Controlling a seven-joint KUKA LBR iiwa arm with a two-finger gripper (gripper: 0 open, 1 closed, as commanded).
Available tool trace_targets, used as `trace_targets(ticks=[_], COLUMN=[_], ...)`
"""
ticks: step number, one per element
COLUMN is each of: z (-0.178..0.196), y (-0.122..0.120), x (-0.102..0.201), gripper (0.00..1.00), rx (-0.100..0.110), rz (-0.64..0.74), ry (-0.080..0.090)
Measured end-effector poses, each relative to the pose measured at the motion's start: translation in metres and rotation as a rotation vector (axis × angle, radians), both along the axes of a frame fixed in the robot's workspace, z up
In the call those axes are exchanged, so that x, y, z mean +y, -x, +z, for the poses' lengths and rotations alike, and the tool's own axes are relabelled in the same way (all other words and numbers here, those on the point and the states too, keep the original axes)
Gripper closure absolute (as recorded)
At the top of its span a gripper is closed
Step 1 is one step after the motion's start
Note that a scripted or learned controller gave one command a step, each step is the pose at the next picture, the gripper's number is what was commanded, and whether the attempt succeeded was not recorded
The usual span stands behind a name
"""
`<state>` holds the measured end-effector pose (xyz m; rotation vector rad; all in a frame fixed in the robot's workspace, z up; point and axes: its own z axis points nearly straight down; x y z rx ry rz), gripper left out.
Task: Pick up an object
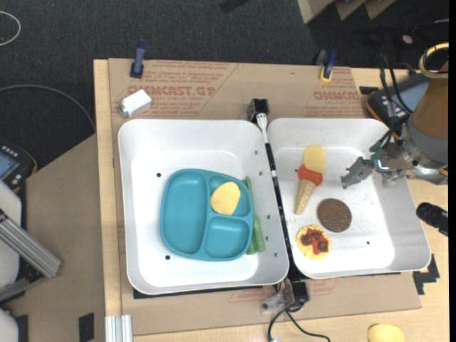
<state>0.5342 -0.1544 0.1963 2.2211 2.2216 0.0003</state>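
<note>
Clearly poised over the right bin (399, 258), near its far right side: gripper (354, 176) with fingers spread apart and nothing between them, pointing toward the toy ice-cream cone (308, 179). Lying close together in that bin: the cone, a brown round cookie (333, 214) just below it, and a small pizza-like disc (313, 241) nearer the front wall. Sitting in the left bin (135, 212): a teal divided tray (191, 219) with a yellow piece (226, 198) in one compartment and something green (255, 228) wedged along the tray's right edge. Likely troubles: closing on the cone's slanted taper and squeezing it out sideways; sliding over the flat cookie or disc without getting under either; nudging one item into its neighbour, given the tight grouping; descending short and closing on air.
</note>
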Motion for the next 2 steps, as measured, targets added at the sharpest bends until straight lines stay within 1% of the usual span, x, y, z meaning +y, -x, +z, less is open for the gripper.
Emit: trace_targets(ticks=[1, 2], z=[-0.114, -0.016], y=[-0.081, -0.109], x=[0.029, -0.042], gripper=[0.0, 0.0], rx=[-0.009, -0.012], rz=[0.005, -0.003], ry=[0.002, 0.007])
